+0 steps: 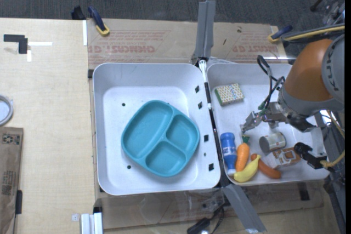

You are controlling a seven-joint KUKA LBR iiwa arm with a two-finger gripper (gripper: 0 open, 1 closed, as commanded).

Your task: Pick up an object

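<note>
My gripper [249,123] hangs low over the middle of the right bin [247,76], open, with nothing between its fingers. Just below it, along the bin's front, lie a blue bottle [227,149], an orange carrot [242,155], a yellow banana [248,169] and an orange-red sausage [269,169]. A grey can [272,142] lies on its side to the gripper's right, beside a brown packet [285,157]. A green patterned sponge block [228,93] sits apart at the bin's back left.
The left bin [107,118] holds a blue three-compartment plate [160,138]. A grey divider post [205,30] rises between the bins at the back. The arm's orange band [312,71] looms over the right bin's right side.
</note>
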